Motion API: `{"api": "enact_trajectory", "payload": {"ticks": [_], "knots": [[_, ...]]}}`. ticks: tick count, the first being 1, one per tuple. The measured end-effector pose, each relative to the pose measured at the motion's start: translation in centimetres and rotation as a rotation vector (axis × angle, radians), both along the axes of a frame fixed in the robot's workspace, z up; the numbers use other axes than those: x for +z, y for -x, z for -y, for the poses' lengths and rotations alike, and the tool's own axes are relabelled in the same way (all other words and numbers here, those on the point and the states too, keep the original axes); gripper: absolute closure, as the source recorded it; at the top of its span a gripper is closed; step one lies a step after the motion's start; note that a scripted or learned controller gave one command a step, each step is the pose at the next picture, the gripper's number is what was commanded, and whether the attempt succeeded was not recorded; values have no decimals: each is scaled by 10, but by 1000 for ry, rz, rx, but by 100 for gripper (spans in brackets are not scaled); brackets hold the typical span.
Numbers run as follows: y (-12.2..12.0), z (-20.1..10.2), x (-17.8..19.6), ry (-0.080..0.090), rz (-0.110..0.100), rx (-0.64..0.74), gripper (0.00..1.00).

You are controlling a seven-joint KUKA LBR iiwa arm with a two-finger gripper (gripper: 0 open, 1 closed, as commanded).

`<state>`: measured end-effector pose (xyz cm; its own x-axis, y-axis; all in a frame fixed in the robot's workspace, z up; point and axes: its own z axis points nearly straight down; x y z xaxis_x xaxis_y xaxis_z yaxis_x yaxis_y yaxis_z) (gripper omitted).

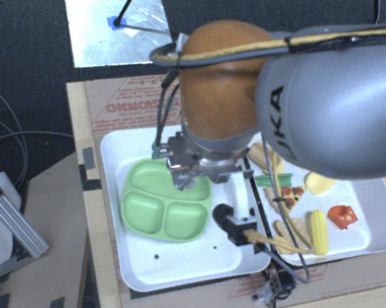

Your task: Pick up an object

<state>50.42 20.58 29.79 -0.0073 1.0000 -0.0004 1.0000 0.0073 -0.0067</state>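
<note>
A green three-compartment plate (pixel 159 210) lies in the left white bin (pixel 193 272). My gripper (pixel 182 175) hangs under the orange wrist band, over the plate's right rear edge. The wrist hides most of it, so I cannot tell whether it touches the plate. The right bin (pixel 351 245) holds toy food: a yellow corn cob (pixel 318 230), a red piece (pixel 342 216), a pale yellow rounded piece (pixel 318 183), a small multicoloured piece (pixel 289 194) and a tan piece (pixel 293 231).
The grey arm covers much of the right bin and the wall between the bins. A black fitting with cables (pixel 228 222) hangs near that wall. A cardboard sheet (pixel 131 101) lies under the bins. A metal frame (pixel 5 215) stands at the left.
</note>
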Motion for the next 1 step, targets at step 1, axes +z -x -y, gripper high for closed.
{"api": "enact_trajectory", "payload": {"ticks": [1], "knots": [[-70,9,-139,4,-2,-9,100]]}}
